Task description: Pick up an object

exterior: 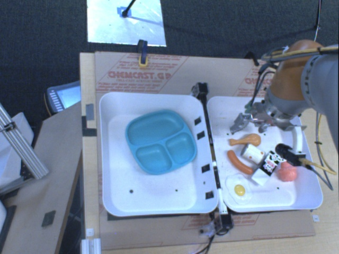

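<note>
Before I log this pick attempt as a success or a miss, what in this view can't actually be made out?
- Claw: small and blurred in the camera view; open or shut, and holding anything, cannot be told.
- Black-and-white carton: print too small to read.
- Arm: cut off by the right edge.
- Right bin: back corner behind the arm's wrist.
- Pink toy: shape too blurred to name.

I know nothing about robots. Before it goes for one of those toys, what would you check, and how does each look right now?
1. Toys within reach in the right bin: ok.
2. End effector above that bin: ok.
3. Nearest target, the drumstick, lying apart from the hot dog: ok.
4. Milk carton crowded by neighbouring toys: not ok.
5. Fingers open wide enough: cannot tell.
6. Blue tray clear of the arm's path: ok.
</note>
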Robot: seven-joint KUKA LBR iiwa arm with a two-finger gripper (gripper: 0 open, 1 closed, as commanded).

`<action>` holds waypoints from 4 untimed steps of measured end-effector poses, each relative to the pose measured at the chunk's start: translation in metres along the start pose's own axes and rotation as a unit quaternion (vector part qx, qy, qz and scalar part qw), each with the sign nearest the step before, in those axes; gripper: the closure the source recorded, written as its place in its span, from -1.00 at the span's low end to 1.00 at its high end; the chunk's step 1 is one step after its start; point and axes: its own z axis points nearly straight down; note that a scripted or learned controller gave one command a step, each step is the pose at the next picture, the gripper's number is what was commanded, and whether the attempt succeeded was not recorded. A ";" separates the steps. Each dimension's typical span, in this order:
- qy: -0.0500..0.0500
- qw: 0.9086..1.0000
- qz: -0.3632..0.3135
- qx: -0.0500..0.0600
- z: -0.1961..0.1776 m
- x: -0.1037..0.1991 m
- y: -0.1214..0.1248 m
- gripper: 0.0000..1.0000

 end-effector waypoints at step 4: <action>-0.001 1.000 0.000 -0.004 -0.060 0.004 0.005 1.00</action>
